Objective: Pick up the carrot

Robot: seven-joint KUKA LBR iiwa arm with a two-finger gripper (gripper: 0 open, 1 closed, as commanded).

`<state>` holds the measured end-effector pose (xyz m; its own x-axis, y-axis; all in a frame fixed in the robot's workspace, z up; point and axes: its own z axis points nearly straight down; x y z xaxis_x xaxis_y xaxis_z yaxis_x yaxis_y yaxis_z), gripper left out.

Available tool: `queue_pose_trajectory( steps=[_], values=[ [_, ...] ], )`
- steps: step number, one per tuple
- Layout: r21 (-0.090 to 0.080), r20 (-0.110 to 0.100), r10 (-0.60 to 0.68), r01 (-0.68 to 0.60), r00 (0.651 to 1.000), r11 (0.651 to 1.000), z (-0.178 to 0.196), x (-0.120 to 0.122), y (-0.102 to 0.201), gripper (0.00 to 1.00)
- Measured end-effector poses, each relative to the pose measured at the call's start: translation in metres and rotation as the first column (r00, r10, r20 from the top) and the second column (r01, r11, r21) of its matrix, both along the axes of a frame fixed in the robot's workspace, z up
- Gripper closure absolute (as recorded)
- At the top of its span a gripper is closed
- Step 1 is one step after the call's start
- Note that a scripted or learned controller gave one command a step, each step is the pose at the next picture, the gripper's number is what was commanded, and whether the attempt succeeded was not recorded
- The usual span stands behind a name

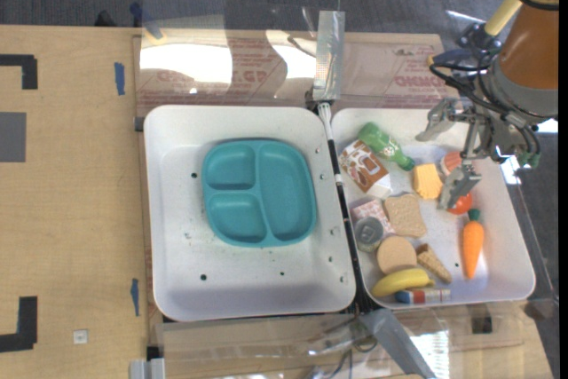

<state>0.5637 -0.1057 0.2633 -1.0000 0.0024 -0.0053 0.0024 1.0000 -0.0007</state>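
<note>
Hovering in the right white bin [524, 275], metal two-finger gripper [461, 191] just above the orange carrot [472, 248]; fingers' spread impossible to tell.

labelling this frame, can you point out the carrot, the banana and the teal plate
carrot [472, 248], camera view, middle of its orange body
banana [401, 281], camera view, middle of its yellow curve
teal plate [260, 144], camera view, top rim above the compartments

End effector [463, 182] low, pointing downward
</note>
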Motion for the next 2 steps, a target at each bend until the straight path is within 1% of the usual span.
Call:
queue_pose_trajectory(
  steps=[1,2],
  values=[
    [0.002,-0.013,-0.110,0.110,0.994,0.994,-0.136,-0.026,-0.068,0.00],
    [0.002,0.004,-0.233,0.233,0.972,0.972,-0.176,-0.070,-0.073,0.00]
  ],
)
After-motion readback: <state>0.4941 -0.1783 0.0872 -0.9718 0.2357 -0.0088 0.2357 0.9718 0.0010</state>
